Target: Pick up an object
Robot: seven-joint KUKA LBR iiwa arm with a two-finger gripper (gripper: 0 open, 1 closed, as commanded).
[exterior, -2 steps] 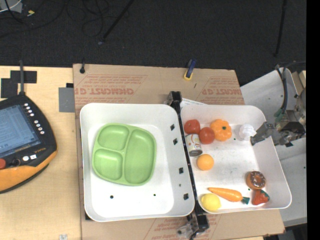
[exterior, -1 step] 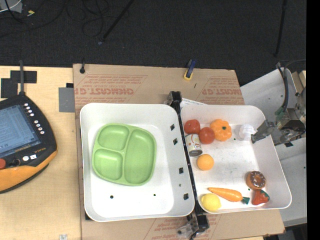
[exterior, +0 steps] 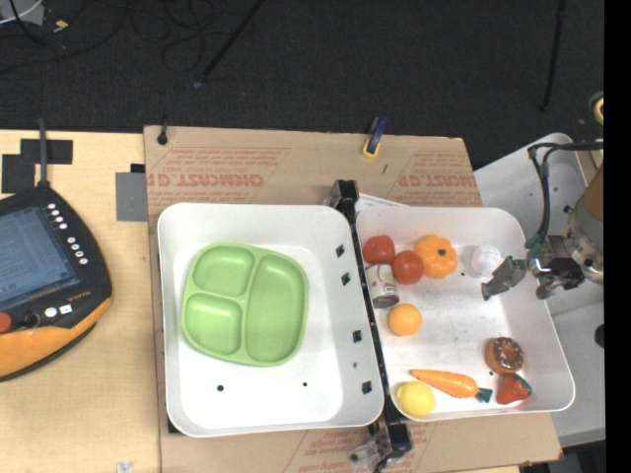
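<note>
here we see the gripper (exterior: 529, 276) spread open at the right bin's (exterior: 537, 239) right wall, pinching nothing, near the white ball (exterior: 484, 258).

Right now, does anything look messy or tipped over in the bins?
Slightly. A small metal can lies on its side against the divider in the right white bin, beside two red tomatoes. Nothing looks spilled or broken.

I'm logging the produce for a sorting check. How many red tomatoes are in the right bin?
2. One round red tomato sits at the right white bin's far-left side; the second touches it, beside the orange pumpkin. None look hidden.
</note>
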